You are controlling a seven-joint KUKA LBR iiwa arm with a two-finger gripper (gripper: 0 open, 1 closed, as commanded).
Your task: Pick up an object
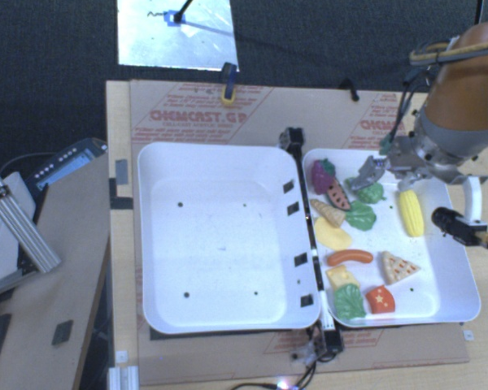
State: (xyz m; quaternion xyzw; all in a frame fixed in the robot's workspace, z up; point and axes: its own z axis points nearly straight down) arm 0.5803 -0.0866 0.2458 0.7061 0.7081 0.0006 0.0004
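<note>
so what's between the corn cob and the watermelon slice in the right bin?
In the camera view, between corn cob and watermelon slice: the gripper and a green leafy piece.

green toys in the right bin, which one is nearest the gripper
The green piece right at the gripper, in the bin's upper part. Another green one lies just below; the third sits at the bottom edge.

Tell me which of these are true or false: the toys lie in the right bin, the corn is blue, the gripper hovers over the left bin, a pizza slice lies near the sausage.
1. The toys lie in the right bin. True.
2. The corn is blue. False: it is yellow.
3. The gripper hovers over the left bin. False: it is over the right bin, by the green pieces.
4. A pizza slice lies near the sausage. True.
</note>
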